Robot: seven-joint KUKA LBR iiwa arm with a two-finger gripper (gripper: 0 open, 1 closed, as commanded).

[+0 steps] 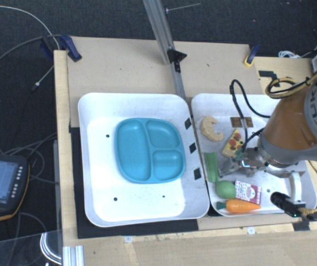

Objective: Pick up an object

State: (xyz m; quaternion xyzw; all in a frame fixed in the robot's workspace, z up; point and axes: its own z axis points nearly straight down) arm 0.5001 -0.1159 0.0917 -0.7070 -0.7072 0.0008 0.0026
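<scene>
Dark carpet surrounds the pale wooden desk [125,65], with cables trailing across the upper left of the frame and a tablet-like screen [0,184] at the far left edge.

On the desk we've got two shallow white bins side by side. The left bin [92,165] holds a blue divided plate [149,149], sitting roughly centre. The right bin [200,101] is the busy one: a beige bitten-donut-shaped thing [210,128] near its top, a yellow card with red spots [234,142] just below and right of that, a green stick [210,167] along its left side, a green round fruit [224,189] lower down, a pink and white carton [247,191] right beside it, and an orange carrot [243,206] at the bottom rim.

The arm comes in from the right, orange band over the right bin, and the tool [241,160] sits low in the middle of that bin, just under the yellow card and above the carton. We can't tell how it's set or whether it has anything.

A metal pole [161,26] slants down from the top of the frame toward the gap between the bins, and a black cable [241,96] loops over the right bin's upper part.
</scene>
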